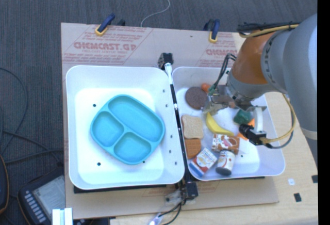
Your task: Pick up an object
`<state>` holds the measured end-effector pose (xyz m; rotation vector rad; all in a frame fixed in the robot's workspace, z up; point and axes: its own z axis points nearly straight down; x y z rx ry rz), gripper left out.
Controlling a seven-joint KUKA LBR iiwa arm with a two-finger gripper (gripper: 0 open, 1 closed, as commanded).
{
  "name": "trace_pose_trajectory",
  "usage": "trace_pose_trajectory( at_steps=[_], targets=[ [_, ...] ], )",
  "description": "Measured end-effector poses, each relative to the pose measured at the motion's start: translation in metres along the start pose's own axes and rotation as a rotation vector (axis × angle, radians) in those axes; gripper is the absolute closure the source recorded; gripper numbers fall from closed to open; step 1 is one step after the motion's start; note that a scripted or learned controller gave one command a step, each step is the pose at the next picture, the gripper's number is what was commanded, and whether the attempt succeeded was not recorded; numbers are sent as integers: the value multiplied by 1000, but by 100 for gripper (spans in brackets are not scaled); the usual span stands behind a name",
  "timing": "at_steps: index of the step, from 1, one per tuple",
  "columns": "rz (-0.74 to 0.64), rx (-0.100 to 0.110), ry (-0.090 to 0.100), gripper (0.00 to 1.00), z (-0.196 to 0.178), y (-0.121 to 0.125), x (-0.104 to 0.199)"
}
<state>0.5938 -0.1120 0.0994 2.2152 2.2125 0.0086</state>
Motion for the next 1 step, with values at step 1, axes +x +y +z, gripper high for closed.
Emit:
trace_pose_trajectory(
  at_steps=[1],
  targets=[
    [-3, 9, 3, 100, -173, 22, 63]
  ],
)
